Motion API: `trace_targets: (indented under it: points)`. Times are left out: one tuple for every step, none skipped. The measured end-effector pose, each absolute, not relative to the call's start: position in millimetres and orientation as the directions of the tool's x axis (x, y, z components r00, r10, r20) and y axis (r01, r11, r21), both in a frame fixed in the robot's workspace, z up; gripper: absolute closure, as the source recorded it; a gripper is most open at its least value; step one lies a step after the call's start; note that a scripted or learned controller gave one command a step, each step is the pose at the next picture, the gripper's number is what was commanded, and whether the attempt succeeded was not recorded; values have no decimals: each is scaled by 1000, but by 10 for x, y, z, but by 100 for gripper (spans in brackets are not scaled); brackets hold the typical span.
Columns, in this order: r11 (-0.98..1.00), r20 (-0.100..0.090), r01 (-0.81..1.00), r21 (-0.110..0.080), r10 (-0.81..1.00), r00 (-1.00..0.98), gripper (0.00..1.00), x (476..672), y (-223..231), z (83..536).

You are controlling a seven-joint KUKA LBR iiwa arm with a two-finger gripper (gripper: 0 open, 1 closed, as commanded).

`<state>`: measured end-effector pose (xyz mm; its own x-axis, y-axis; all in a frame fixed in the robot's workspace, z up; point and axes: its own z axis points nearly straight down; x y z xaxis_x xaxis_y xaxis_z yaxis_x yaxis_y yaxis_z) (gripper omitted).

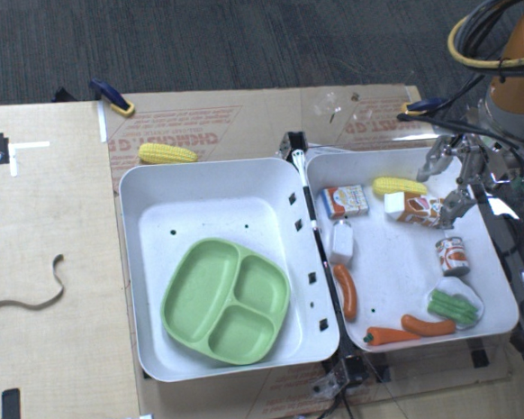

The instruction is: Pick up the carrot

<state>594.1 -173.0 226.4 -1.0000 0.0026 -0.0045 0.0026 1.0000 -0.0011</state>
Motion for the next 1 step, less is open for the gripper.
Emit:
trace_targets:
  points:
    - [996, -6, 93, -1, 93, -996, 0, 5702, -1388, 930]
